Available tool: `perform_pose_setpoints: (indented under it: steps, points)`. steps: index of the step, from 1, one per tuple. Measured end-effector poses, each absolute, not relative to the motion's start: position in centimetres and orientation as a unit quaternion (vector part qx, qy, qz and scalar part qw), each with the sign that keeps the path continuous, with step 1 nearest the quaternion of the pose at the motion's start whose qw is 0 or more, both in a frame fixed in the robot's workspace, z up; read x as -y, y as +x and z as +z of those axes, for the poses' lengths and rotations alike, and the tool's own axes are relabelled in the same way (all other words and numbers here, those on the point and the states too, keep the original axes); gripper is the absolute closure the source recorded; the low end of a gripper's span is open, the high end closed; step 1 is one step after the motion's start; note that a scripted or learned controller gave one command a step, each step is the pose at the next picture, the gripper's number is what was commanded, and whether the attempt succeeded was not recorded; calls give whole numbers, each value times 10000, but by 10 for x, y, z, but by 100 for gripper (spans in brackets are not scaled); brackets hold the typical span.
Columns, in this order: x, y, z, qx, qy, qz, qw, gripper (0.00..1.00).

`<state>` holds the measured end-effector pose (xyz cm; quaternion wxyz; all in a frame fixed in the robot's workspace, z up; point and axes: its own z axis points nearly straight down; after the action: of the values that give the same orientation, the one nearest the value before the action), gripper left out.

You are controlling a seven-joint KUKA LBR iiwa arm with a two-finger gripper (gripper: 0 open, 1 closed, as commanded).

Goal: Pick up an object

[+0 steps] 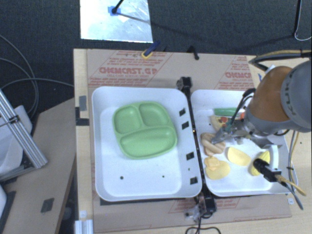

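Camera view: the tool (218, 136) is lowered into the right white bin (233, 188), over the tan bread-shaped toy pieces (210, 144). Its opening cannot be told. A centred descent onto one piece is advised, well apart from the yellow lemon-shaped toy (237, 156).

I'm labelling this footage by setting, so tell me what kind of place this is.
Probably a robot lab test bench, not a kitchen: a KUKA arm reaches into two white bins on cardboard sheeting, toy food pieces and a green divided plate serve as props, and cables trail across the floor.
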<state>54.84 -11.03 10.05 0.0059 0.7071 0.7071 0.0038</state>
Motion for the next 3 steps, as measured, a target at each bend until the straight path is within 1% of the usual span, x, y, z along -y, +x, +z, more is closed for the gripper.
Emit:
perform_pose_setpoints:
  steps: [1,2,3]
  points:
    - [89,585,94,-7079,7062,31,105,0]
    - [136,589,93,-7067,7074,75,62,0]
    - [88,642,87,-7105,7037,31,41,0]
